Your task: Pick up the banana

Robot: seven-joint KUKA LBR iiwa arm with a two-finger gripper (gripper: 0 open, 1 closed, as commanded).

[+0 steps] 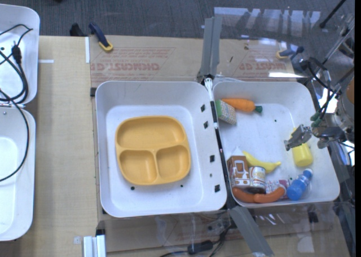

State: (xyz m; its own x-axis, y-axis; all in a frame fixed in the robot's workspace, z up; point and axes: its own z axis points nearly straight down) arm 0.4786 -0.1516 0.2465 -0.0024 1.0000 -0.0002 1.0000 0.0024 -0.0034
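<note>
You see two white bins side by side on the counter [62, 109]. The left bin [107, 154] holds a yellow divided plate [152, 150], lying flat near its centre.

The right bin [271, 120] holds the banana [263, 163], which lies in the lower middle of the bin, touching the top of a small can [256, 178] and just beside a brown carton [238, 172]. A red sausage-shaped item [260, 196] lies along the bin's lower wall, with a blue bottle [299, 186] at its right end. A carrot [240, 105] lies near the upper wall, beside a pale sponge-like block [227, 114].

The jaws [298, 136] hang over the right side of the right bin, directly above a yellow block [303, 155] and well apart from the banana. You cannot tell whether they stand apart or together.
</note>
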